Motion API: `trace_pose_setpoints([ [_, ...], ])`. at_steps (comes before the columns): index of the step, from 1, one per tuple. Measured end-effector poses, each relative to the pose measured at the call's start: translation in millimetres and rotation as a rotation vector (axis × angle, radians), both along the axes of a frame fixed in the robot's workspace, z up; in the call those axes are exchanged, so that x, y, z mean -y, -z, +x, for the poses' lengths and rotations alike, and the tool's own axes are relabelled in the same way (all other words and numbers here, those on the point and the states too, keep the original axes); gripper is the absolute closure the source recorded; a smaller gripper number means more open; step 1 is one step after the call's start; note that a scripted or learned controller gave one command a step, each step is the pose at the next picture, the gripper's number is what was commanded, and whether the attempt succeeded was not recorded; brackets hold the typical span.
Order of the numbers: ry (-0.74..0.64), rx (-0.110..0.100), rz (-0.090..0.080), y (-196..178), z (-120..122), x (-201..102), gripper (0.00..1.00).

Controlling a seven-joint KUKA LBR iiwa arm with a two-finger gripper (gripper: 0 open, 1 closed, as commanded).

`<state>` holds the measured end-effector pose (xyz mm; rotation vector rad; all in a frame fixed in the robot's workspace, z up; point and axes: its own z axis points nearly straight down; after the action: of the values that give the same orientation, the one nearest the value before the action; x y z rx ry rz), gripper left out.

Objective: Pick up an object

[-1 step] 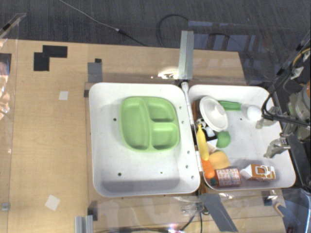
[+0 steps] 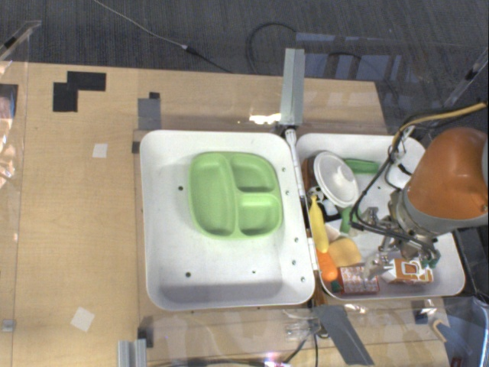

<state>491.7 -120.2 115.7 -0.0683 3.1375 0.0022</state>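
No legible writing on the small carton [image 2: 412,271] beside the tool [image 2: 386,257].

Bright, even light; slight glare.

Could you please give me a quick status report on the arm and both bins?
Gripper low in the right bin, grip state unclear. Clutter beneath: banana, white bowl, small carton. Green divided tray alone in the left bin.

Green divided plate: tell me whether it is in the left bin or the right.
In the left bin. The green divided plate lies flat on that bin's white floor.
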Motion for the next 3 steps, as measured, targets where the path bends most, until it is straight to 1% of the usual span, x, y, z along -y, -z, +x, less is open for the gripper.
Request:
trace_pose_setpoints([
  [1, -0.212, 0.008, -0.005, -27, 15, 31, 0.00],
  [2, -0.291, 0.008, -0.005, 5, 20, -7, 0.00],
  [3, -0.870, 0.009, -0.009, 26, 73, 39, 0.00],
])
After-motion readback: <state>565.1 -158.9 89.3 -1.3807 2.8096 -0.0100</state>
